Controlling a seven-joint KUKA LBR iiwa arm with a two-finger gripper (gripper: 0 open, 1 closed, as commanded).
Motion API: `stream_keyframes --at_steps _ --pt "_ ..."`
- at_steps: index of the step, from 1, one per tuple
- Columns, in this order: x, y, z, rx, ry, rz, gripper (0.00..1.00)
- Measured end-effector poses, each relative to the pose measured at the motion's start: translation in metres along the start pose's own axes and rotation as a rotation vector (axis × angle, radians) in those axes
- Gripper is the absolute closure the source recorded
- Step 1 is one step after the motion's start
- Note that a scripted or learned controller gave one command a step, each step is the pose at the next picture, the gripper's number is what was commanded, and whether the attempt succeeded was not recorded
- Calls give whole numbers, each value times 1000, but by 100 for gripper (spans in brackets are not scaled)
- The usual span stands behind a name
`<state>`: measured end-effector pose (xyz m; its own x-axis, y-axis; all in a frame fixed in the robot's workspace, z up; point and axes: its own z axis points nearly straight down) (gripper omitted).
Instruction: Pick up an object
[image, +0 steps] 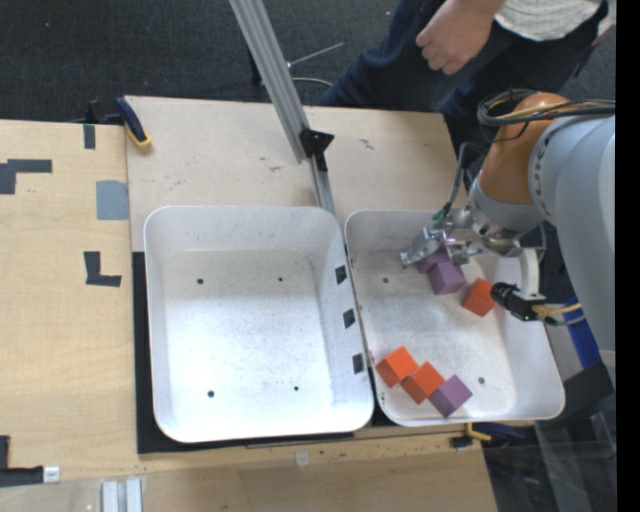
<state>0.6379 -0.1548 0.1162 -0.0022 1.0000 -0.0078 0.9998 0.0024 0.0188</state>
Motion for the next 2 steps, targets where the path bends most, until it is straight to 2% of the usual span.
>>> stream_keyframes --at_steps 1,2 --pt "0 1 -9 -1 -2 -3 100" --pt "0 1 -9 -1 -3 -3 0"
